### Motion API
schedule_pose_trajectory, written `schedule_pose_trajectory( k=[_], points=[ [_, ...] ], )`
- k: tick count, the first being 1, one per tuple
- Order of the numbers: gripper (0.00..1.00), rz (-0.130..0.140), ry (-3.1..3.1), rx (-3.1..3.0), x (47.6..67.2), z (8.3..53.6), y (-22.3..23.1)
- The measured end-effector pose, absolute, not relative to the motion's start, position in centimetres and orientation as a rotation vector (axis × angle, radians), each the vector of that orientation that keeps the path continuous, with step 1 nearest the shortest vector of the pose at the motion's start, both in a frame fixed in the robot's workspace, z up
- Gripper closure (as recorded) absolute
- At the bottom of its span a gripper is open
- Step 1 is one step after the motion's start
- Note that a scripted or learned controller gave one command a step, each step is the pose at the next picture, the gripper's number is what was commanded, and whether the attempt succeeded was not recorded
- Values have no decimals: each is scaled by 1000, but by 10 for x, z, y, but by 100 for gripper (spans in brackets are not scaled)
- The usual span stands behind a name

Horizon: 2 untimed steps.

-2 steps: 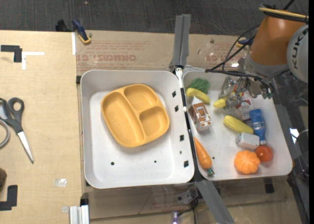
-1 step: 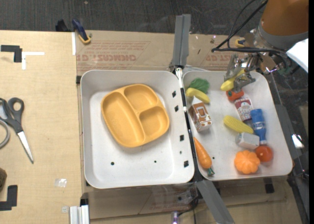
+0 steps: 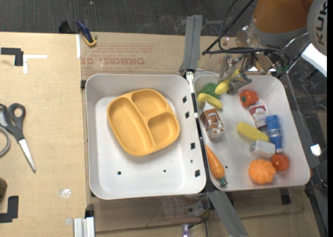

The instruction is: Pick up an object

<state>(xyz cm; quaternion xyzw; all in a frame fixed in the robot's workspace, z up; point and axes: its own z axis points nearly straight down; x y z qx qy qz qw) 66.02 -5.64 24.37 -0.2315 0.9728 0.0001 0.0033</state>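
Right now a yellow banana [image 3: 222,87] sits between my fingers, my gripper [image 3: 235,80] pinching it at the far edge of the right bin [image 3: 292,127]. Just beside it lie a green pepper [image 3: 209,88] and a tomato [image 3: 248,97]. An orange divided plate [image 3: 143,121] rests in the left bin [image 3: 99,142].

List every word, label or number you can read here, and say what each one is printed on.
Cardboard sheet behind the left bin: red printing, mirrored or upside down, too blurred to read for certain.
Brown packet in the right bin: label too small to read.
Red-and-white packet: too small to read.
Blue bottle: too small to read.
No text is legible.
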Motion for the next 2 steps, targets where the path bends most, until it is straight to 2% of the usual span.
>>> schedule_pose_trajectory(
  k=[2],
  points=[
    [100,0,2955,-1050,660,245,-25]
  ],
)
